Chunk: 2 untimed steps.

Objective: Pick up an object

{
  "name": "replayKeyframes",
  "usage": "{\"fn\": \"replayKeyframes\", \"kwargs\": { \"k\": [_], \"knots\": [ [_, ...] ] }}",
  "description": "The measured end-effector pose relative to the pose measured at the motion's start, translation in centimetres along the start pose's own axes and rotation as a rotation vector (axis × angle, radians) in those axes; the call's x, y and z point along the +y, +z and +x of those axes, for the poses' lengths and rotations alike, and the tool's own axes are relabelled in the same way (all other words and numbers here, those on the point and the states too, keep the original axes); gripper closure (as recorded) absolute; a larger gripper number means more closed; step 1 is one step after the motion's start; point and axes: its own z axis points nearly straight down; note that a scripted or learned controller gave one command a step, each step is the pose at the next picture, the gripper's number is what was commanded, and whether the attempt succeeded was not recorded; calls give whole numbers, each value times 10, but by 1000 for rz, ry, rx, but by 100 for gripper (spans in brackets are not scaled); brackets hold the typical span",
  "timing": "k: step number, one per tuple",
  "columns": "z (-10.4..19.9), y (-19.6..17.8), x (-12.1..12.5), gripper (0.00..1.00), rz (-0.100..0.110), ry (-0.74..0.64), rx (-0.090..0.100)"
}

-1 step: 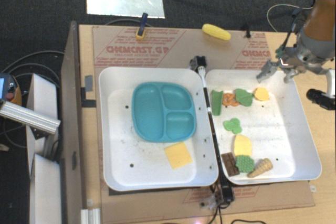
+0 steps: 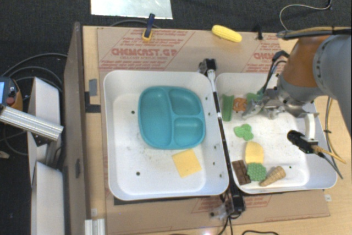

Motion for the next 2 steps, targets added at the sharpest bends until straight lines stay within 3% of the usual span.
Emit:
{"fn": "replayKeyframes", "kwargs": {
  "k": [1, 2],
  "knots": [
    [37, -1, 53, 0, -14, -3, -4],
    [32, -1, 62, 0, -10, -3, -2]
  ]
}}
